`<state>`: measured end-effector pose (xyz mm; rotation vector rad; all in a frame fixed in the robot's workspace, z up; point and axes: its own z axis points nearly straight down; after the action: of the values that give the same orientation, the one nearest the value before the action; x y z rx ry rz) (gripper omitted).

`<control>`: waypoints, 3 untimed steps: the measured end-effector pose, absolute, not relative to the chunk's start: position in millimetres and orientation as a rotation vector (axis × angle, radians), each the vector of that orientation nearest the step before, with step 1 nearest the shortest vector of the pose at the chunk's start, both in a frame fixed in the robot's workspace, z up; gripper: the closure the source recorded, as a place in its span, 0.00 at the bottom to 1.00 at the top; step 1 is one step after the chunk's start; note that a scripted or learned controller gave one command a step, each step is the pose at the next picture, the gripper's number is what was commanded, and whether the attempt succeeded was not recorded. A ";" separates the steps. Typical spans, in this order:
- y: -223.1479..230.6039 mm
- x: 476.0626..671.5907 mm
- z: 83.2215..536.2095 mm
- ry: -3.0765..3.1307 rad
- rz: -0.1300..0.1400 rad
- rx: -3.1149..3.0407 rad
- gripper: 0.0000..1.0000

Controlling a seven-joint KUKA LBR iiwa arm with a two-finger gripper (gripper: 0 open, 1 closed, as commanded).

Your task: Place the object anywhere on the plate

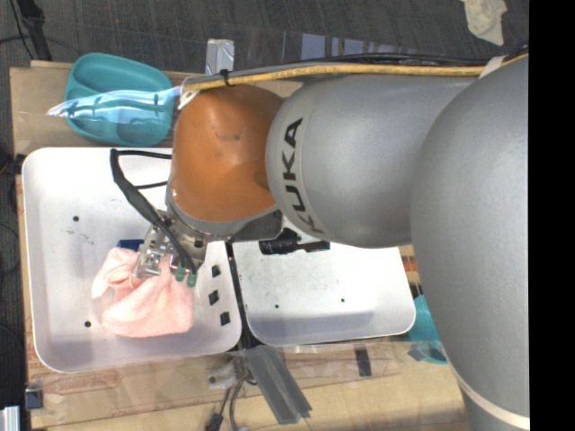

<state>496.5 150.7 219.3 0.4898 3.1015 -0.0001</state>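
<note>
A dark carpeted floor runs behind the desk (pixel 27 79), which carries two shallow white bins side by side: the left bin (pixel 54 241) and the right bin (pixel 359 303). At the desk's far left corner sits a teal bag (pixel 121 97), outside both bins. My arm (pixel 359 142) comes in from the right and blocks much of the scene, its orange band (pixel 220 155) hanging over the gap between the bins. My hand (pixel 166 263) is down in the left bin, right at the upper edge of a crumpled pink cloth (pixel 144 299), which lies in the near part of that bin. I take the cloth for the object I am meant to move. From this slant I cannot tell whether my hand is spread or closed, nor whether any cloth is caught in it; the metal tip appears to touch the fabric, no more than that. So I judge I am at the pick-up step, with nothing carried over. I cannot make out a plate anywhere; my own arm may hide it. The next move calls for a sure pinch on a raised fold of the cloth, then a straight lift clear of the bin wall before swinging across. Soft fabric may slip or drag, so I would check the hold as it rises.
</note>
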 end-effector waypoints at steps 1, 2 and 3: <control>88.1 551.5 205.3 3.113 -0.002 0.416 1.00; 187.8 570.3 109.1 3.068 0.001 0.681 1.00; 107.2 632.1 92.8 2.999 0.000 0.930 1.00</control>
<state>632.1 107.2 92.8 0.9300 2.9988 -0.0003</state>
